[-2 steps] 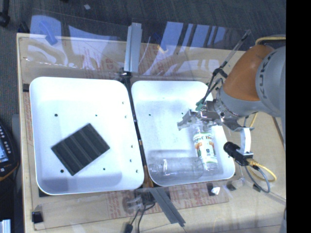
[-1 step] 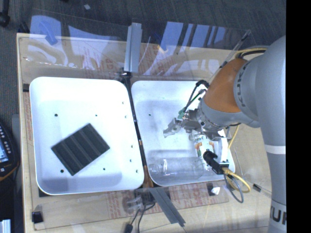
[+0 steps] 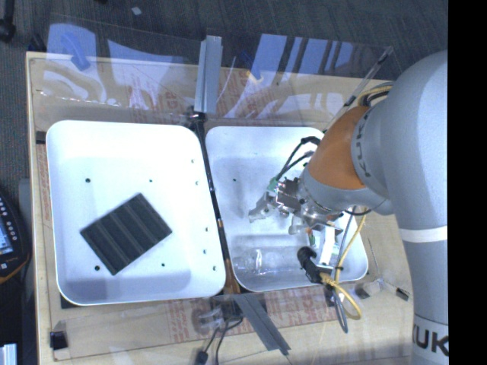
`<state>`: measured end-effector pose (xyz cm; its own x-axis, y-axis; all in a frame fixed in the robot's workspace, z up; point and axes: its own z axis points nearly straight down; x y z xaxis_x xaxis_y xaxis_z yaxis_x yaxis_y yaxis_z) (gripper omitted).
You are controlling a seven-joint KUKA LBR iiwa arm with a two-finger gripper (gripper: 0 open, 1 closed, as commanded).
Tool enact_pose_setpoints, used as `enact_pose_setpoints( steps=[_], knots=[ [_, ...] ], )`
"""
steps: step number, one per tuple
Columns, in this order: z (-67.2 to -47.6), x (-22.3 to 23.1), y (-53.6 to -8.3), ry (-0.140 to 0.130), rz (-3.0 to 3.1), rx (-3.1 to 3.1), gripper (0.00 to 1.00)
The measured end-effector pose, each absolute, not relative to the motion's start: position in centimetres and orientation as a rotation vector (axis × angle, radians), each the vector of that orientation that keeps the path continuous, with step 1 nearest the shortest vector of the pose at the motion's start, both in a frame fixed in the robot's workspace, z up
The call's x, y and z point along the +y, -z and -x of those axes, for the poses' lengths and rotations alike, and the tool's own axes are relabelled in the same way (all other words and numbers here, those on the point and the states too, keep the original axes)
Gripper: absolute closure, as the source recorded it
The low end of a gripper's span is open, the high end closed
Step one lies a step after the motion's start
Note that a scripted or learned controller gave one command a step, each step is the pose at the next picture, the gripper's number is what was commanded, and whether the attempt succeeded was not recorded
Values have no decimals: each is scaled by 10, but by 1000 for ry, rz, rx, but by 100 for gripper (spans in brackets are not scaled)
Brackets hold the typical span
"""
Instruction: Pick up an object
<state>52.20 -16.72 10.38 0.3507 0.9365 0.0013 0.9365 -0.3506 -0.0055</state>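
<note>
A dark ribbed rectangular pad (image 3: 125,233) lies at a slant on the floor of the left bin (image 3: 61,139). In the right bin (image 3: 236,147) a clear, see-through object (image 3: 255,262) rests near the front wall, hard to make out. My gripper (image 3: 268,207) hangs low over the middle of the right bin, just above and behind the clear object, under the orange-banded wrist (image 3: 338,162). Its metal fingertips point left, and nothing shows between them.
The grey arm (image 3: 411,158) covers the right side of the right bin. Cables (image 3: 338,280) and a black fitting (image 3: 308,261) dangle over that bin's front right corner. A clear plastic wall (image 3: 209,71) stands behind both bins.
</note>
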Motion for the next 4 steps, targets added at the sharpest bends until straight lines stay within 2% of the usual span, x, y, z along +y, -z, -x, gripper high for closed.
enact_pose_setpoints(
  steps=[1,2,3,4],
  knots=[
    [-517,-189,-190,0,2476,-1932,0],
    [-552,-203,-233,0,2193,-2251,0],
    [-542,-209,-201,-3,2216,-2224,0],
    [-549,-208,-175,-2,2164,-2272,0]
  ],
)
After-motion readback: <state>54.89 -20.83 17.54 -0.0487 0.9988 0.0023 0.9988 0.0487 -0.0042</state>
